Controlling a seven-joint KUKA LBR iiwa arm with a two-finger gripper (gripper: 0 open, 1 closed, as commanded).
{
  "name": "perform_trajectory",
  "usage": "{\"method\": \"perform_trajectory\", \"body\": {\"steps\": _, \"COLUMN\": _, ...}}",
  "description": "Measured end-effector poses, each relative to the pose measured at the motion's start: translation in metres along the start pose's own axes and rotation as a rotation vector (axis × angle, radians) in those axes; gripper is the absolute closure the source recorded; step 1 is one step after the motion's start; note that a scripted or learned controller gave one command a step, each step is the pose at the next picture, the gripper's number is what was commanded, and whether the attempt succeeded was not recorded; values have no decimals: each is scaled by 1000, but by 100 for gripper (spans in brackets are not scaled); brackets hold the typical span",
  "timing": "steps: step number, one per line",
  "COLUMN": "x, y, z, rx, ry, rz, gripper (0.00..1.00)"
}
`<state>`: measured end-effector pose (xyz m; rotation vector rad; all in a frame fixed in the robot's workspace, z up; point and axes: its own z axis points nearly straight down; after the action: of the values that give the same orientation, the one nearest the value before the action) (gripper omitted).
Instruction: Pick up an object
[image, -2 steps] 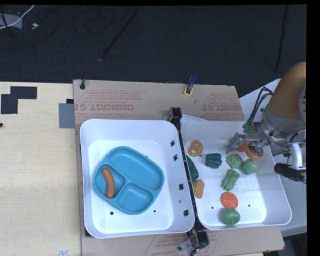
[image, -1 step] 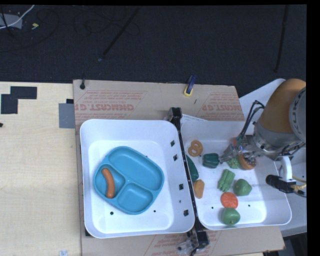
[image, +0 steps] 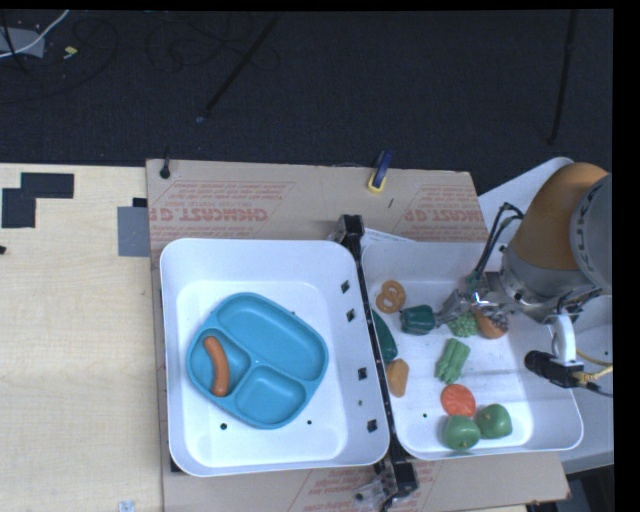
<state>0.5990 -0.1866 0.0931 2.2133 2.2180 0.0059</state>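
In right bin (image: 520, 425), gripper (image: 478, 303) sits over small green leafy plastic veg (image: 463, 325); finger state I can't tell. Prob. light, stiff, slick; I'd pinch its middle, 3-to-9 o'clock.

The blue divided plastic tray (image: 262, 362) sits in the left shallow white bin (image: 190, 420), a toy sausage (image: 216, 364) in its left compartment; toy vegetables (image: 455, 358) are scattered in the right white bin (image: 560, 430)

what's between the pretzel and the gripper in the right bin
In the camera view, a dark green pepper-like piece lies between the pretzel and the gripper, on the right bin's floor.
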Motion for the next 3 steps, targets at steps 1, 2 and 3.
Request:
{"method": "perform_trajectory", "body": {"steps": 1, "x": 0, "y": -1, "z": -8, "rx": 3, "ry": 2, "rz": 1, "gripper": 100}}
{"method": "perform_trajectory", "body": {"steps": 2, "x": -3, "y": -4, "z": -51, "rx": 7, "ry": 3, "rz": 4, "gripper": 100}}
{"method": "perform_trajectory", "body": {"steps": 3, "x": 5, "y": -3, "z": -98, "rx": 5, "ry": 3, "rz": 2, "gripper": 100}}
